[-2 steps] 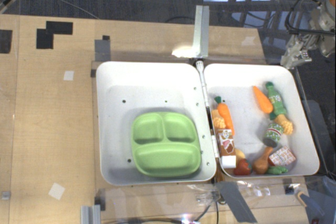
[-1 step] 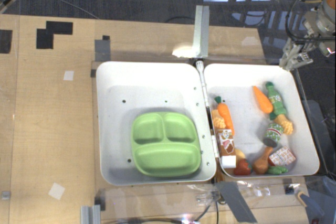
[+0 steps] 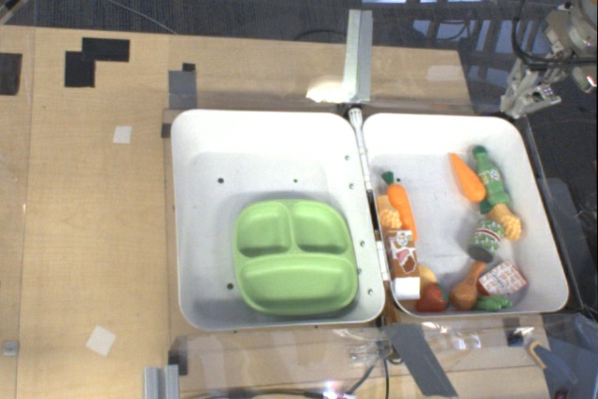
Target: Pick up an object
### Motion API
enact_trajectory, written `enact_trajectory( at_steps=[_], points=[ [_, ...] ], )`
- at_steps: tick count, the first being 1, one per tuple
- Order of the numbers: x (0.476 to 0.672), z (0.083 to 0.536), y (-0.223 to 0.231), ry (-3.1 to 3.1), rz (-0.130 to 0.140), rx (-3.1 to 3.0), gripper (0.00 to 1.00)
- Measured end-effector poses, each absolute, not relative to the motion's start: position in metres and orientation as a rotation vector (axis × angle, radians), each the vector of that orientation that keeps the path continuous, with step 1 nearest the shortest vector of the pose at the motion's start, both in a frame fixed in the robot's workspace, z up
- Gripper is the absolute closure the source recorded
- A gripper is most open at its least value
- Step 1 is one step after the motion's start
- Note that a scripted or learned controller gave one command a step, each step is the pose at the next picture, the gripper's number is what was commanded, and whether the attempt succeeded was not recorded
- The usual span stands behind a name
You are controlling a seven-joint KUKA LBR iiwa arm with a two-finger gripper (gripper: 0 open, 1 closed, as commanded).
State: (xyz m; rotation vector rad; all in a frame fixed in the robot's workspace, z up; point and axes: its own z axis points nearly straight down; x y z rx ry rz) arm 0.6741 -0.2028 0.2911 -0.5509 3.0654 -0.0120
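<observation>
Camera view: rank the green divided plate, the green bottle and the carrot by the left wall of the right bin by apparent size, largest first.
1. green divided plate, by far the largest.
2. green bottle.
3. carrot, slightly shorter and thinner than the bottle, though the difference is small, so that order is unsure.
</observation>
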Motion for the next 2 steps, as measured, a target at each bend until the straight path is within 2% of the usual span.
enact_trajectory(
  at_steps=[2],
  points=[
    [0.679, 0.321, -0.201, 3.040, -0.023, -0.547, 1.00]
  ],
)
